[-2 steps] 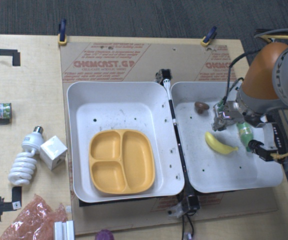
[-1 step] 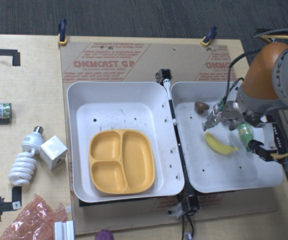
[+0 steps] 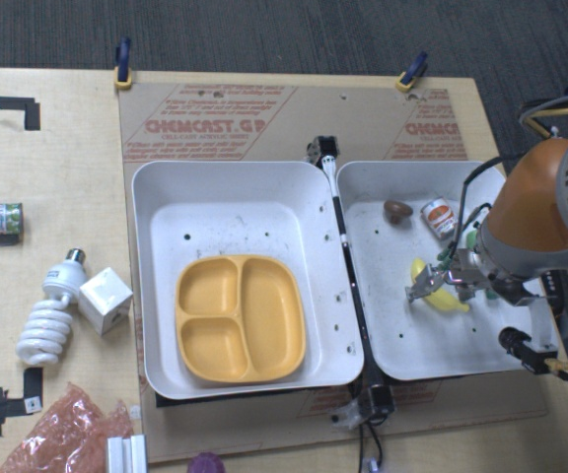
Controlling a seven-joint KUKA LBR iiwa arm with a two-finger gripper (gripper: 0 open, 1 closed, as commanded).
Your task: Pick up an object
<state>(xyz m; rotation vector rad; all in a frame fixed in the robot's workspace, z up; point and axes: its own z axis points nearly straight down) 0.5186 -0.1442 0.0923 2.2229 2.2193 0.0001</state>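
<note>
Well to the left of the jaws, out on the bench, you have a light bulb (image 3: 49, 315) and a small white cube (image 3: 106, 300) lying just beside each other. Closer in, the left bin (image 3: 156, 205) carries a yellow divided plate (image 3: 241, 317), still well apart from the jaws and across the seam between the bins.

In the right bin (image 3: 392, 353), the gripper (image 3: 424, 289) is down low over the floor. Directly at the jaws, just to their right and partly under the wrist, lies a yellow banana-like object (image 3: 446, 302). Above the jaws sit a small brown lump (image 3: 397, 210) and, to its right, a red-and-white can (image 3: 438, 216), both near but apart from the fingers.

You cannot tell from this slant whether the jaws are spread or pressed together, nor whether the yellow piece is between them.

Judging by that, you are at the grasp itself. Next you need a firm close on the yellow object, then a straight lift; watch whether it rises with the fingers.
</note>
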